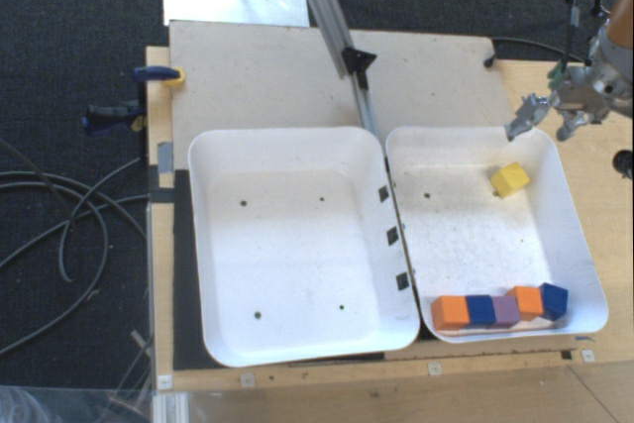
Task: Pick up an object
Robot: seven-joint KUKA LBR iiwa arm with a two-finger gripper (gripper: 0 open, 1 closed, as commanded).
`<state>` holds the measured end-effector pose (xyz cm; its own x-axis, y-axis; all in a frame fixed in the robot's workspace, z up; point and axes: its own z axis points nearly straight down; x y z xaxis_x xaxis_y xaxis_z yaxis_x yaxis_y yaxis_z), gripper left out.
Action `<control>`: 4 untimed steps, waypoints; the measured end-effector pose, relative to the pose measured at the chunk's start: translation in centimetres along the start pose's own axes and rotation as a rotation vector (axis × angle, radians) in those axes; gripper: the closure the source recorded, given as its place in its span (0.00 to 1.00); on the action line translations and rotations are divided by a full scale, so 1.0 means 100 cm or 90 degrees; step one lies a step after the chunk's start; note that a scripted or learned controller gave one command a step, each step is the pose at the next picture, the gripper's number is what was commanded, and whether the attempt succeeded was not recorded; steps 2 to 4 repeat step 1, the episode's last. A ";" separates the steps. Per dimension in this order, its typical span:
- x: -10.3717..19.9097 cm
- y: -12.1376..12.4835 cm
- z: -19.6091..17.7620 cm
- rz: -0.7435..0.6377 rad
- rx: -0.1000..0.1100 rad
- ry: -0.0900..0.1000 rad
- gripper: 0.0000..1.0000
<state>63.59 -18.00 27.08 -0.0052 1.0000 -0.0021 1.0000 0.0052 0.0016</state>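
Observation:
A yellow block [510, 179] lies alone in the upper right part of the right bin [466, 243]. Along that bin's front wall sits a row of blocks: an orange one [452, 311], a blue one [480, 310], a purple one [505, 310], a second orange one [528, 300] and a dark blue one [554, 299]. My gripper [547, 118] hangs above the right bin's far right corner, up and to the right of the yellow block. Its two fingers stand apart, open, with nothing between them.
The left bin [297, 243] lies beside the right one, joined by black clips along the shared wall. A slanted metal pole [332, 10] crosses the bench behind the bins. Blue clamps [129, 114] and cables sit off the bench's left edge.

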 end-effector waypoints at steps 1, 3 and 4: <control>0.004 0.008 -0.117 -0.001 -0.007 -0.001 0.00; 0.004 0.008 -0.117 -0.001 -0.007 -0.001 0.00; 0.004 0.008 -0.117 -0.001 -0.007 -0.001 0.00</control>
